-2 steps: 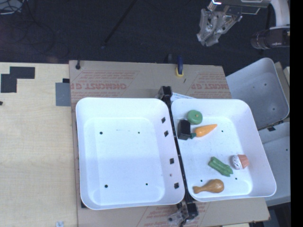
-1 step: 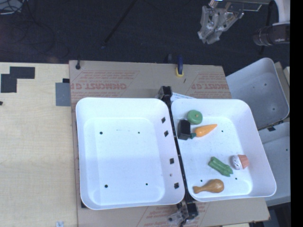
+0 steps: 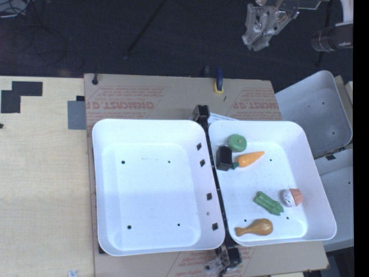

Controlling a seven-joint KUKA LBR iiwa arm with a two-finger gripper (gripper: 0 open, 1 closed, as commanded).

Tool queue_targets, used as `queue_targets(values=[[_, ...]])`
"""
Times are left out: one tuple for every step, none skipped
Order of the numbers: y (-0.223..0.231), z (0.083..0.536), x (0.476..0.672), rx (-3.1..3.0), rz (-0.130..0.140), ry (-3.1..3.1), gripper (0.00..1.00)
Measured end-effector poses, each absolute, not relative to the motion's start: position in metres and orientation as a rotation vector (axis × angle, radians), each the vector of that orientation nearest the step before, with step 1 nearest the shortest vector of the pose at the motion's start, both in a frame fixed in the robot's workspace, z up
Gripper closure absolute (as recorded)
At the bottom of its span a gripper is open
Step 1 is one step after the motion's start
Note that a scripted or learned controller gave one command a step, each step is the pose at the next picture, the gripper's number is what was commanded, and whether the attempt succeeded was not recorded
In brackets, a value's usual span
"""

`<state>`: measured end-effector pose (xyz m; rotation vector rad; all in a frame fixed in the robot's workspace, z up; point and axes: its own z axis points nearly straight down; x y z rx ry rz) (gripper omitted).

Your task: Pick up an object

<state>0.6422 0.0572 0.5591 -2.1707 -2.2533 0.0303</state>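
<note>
Camera view, fingers (image 3: pixel 260 38) high above carrot (image 3: pixel 251 159)

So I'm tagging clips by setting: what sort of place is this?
Probably a robotics lab bench for pick-up trials: two white bins, left and right, on a board, toy food like a carrot in the right one, and a gripper hanging above.

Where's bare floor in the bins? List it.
The left bin is bare wall to wall. In the right bin, bare floor lies between the carrot and green pepper. Its left side is crowded, with the black block and green round.
</note>
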Motion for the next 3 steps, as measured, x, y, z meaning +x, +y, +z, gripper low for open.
queue_targets(values=[[0.059, 0.568, 0.642, -2.161, 0.035, -2.259, 1.0], [0.061, 0.577, 0.643, -2.153, 0.038, -2.265, 1.0], [0.062, 0.586, 0.643, -2.146, 0.04, -2.271, 1.0]])
